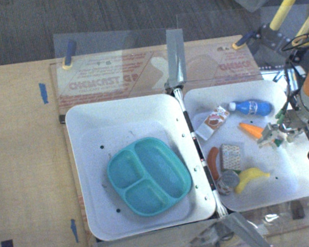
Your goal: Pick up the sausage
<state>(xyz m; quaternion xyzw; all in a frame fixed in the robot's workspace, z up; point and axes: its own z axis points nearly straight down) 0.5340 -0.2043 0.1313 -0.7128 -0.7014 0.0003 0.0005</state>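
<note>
Over the bench we go, and the two white bins sit side by side, the left bin (85,159) carrying a teal divided plate (148,176) with three compartments, lying a little toward that bin's near edge. Across the divider, the right bin (301,181) is the busy one. The sausage (213,164), reddish-brown, lies lengthwise right along the bin's left wall, roughly midway down it, touching nothing that grips. Just beside it sits a small patterned packet (231,157), and toward the near left corner a grey round can (228,182) rests against a yellow banana (251,177). Up toward the far edge, a blue bottle with a white cap (251,107) lies on its side, with a white and brown carton (212,123) to its left. An orange carrot (251,129) lies in the middle of the bin.

And the gripper (272,134) (coming in from the right edge, orange band above it) hangs over the bin's right half, just beside the carrot's tip and well apart from the sausage. Its fingers look spread, nothing between them.
</note>
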